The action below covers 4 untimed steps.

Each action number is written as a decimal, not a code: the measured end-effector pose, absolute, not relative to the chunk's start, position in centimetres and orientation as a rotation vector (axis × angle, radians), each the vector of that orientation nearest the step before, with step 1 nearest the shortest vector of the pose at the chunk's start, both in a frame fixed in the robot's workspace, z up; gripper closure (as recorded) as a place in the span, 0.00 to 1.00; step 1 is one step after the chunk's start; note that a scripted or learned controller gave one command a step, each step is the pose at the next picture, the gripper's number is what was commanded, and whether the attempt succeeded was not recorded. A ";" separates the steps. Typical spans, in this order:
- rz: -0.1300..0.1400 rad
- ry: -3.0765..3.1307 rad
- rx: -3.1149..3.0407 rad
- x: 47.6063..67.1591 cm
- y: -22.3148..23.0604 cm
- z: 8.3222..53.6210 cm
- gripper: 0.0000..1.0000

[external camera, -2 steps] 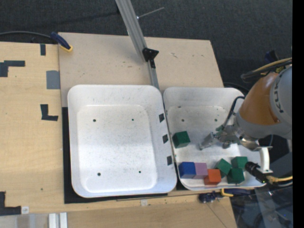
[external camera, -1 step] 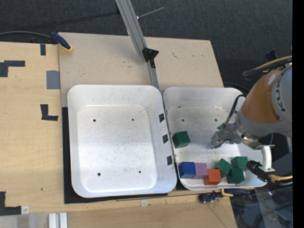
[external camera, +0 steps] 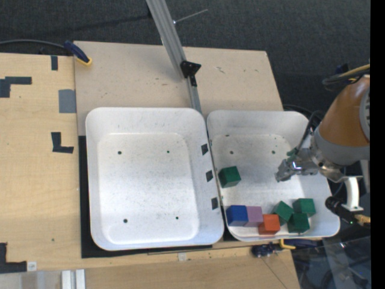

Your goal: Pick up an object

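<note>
My gripper [external camera: 287, 170] hangs over the right side of the right bin [external camera: 252, 125], above bare bin floor. A green block [external camera: 229, 176] lies alone to its left, near the bin's left wall. Along the front edge sit a blue block [external camera: 237, 215], a purple block [external camera: 254, 215] and an orange block [external camera: 270, 223]. Three more green blocks [external camera: 298, 222] cluster in the front right corner, just below the gripper. Nothing is visibly held.
The left bin [external camera: 144, 179] stands beside the right one. A slanted metal rail [external camera: 171, 35] runs down from the top to the gap between the bins. The grey and orange arm [external camera: 346, 125] covers the right bin's right rim.
</note>
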<state>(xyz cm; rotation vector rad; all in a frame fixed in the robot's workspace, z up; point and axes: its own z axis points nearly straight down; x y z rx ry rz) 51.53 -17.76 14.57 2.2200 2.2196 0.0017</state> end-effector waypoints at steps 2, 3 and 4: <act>0.004 2.219 2.216 51.6 -18.4 25.0 1.00; 0.003 2.229 2.214 52.4 -13.0 25.8 1.00; -0.001 2.229 2.216 53.2 -7.9 24.3 1.00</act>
